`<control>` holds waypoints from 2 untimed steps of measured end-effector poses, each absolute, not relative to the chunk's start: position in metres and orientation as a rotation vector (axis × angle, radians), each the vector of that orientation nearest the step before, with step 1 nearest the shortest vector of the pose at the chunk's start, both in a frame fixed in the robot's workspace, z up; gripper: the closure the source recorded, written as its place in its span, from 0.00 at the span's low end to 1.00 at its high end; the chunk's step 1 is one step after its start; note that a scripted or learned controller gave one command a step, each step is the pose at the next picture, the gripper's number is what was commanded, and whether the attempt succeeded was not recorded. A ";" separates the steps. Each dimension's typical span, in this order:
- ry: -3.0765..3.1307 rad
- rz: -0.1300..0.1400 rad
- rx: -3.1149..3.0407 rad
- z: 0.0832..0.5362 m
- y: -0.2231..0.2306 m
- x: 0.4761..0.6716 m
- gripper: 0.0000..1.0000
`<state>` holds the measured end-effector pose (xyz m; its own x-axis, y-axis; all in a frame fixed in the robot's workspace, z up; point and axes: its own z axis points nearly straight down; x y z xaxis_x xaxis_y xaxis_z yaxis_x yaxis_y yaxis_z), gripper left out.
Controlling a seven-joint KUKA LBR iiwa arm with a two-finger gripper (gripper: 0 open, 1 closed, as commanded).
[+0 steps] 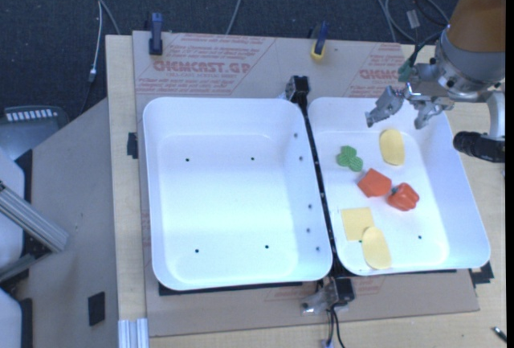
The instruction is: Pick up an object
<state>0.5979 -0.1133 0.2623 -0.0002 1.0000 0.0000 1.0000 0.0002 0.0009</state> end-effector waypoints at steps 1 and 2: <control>2.221 -0.008 2.231 0.165 -0.144 0.527 0.00; 2.226 -0.002 2.221 0.117 -0.126 0.593 0.00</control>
<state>0.5932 -0.1259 0.1167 -0.0024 1.0000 0.0011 1.0000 0.0024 -0.0032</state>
